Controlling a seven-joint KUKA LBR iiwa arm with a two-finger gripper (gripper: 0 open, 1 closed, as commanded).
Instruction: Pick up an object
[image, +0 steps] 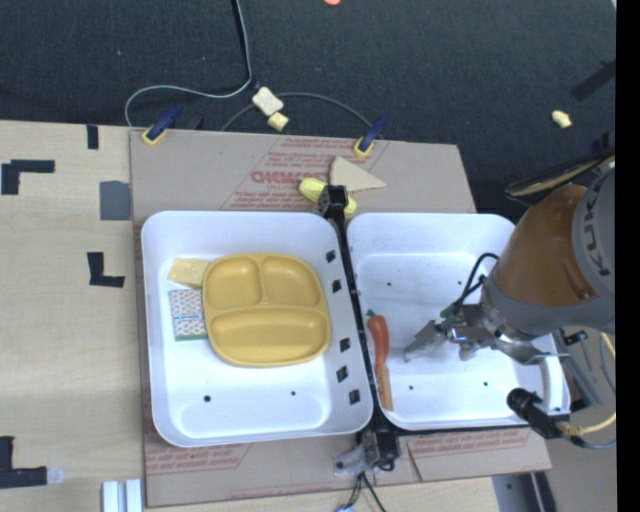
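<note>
An orange carrot-like piece (379, 358) lies along the left wall of the right bin (420, 240), near its front. My gripper (418, 345) hangs inside that bin, a little to the right of the orange piece and apart from it, pointing left. A yellow divided plate (266, 308) lies in the left bin (160, 330). Beside the plate's left rim sit a pale yellow slab (187, 271) and a small patterned packet (185, 313).
The arm's orange band and grey wrist (550, 265) cover the right bin's right side. A black clamp strip (345, 300) runs between the bins. Cardboard (300, 170) lies under both bins, with yellow clips and a cable at its back edge.
</note>
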